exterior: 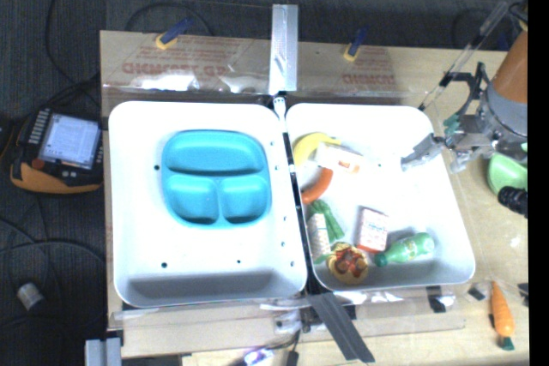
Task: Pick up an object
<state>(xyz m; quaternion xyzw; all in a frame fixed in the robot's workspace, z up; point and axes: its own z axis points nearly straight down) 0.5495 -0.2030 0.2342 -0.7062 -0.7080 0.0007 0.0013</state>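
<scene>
Two bins sat below me: the left bin (pixel 129 210) held a blue divided tray (pixel 214 176), and the right bin (pixel 446 210) held the pickings. I saw the gripper (pixel 422 152) hovering at the right bin's 2 o'clock rim, nothing between its fingers, though I couldn't tell their spread. At 5 o'clock lay the green bottle (pixel 406 249), beside a small red-and-white carton (pixel 372 228), with a banana (pixel 310 145) at 11 o'clock.

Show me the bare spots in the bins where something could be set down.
Right bin: free floor along its right side, between gripper and green bottle; its left side is crowded. Left bin: a bare strip below the blue tray.
</scene>
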